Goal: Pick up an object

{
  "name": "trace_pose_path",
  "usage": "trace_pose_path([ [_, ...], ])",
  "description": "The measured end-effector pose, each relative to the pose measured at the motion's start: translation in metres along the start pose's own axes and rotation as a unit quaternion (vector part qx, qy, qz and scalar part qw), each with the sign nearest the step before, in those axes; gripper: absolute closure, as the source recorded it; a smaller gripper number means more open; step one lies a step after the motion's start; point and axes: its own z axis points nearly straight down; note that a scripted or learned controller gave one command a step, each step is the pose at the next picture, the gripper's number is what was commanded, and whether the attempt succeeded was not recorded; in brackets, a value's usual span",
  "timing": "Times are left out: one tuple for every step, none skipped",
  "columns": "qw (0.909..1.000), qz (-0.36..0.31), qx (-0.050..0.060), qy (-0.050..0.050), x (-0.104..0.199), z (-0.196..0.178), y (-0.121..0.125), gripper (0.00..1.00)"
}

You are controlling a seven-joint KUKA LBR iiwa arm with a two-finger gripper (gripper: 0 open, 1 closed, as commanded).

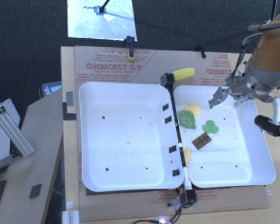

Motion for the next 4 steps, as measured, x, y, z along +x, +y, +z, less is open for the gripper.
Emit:
trace_pose_path([
  [1.0,0.003,0.003,0.0,-0.032,0.151,-0.034,0.0],
  [1.0,-0.003,-0.002,0.0,0.004,0.143,0.018,0.0],
  [1.0,-0.003,-0.003,0.0,0.036,0.142,0.063,0.0],
  [1.0,-0.002,-0.004,-0.002,0.033,0.131,0.062,1.0],
])
